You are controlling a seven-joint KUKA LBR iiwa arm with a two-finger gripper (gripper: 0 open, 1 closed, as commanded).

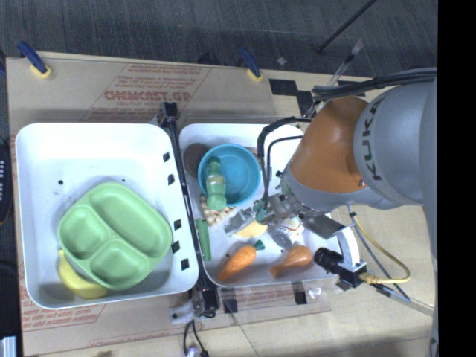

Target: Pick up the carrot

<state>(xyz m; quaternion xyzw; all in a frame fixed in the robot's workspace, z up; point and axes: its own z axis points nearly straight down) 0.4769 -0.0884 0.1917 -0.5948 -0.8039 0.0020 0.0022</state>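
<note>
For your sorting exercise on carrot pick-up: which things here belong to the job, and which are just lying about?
Job:
carrot
gripper
right bin

Lying about:
blue bowl
green bottle
green divided plate
yellow item
left bin

carrot [238, 261] front of right bin [223, 136] | gripper [271, 216] just above it | green tray [115, 234] in left bin [44, 143]

Bins [44, 155] white plastic, smooth, slight sheen. Green divided plate [115, 233] matt plastic. Blue bowl [238, 171] glossy plastic. Carrot [236, 262] smooth orange plastic look. Bench sheet [141, 88] matt brown cardboard, printed. Arm [387, 155] smooth grey shell, orange band glossy.
</note>
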